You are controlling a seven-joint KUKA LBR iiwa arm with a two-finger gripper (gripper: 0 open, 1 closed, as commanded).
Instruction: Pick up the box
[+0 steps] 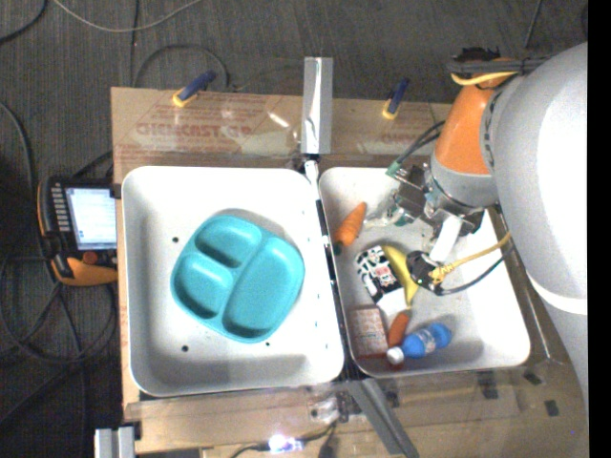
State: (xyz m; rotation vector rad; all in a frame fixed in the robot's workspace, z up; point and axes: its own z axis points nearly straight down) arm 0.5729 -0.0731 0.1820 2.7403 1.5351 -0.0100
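Box [366,328], small, flat and reddish-brown, lies at the front of the right bin [516,346], close to its left wall, with a blue bottle [423,341] near its right side. The grey arm reaches in from the right, its gripper [409,198] over the bin's far part, well apart from the box; whether the pincer is apart or together cannot be told. A banana [403,277] and a black-and-white packet [375,269] lie between them.
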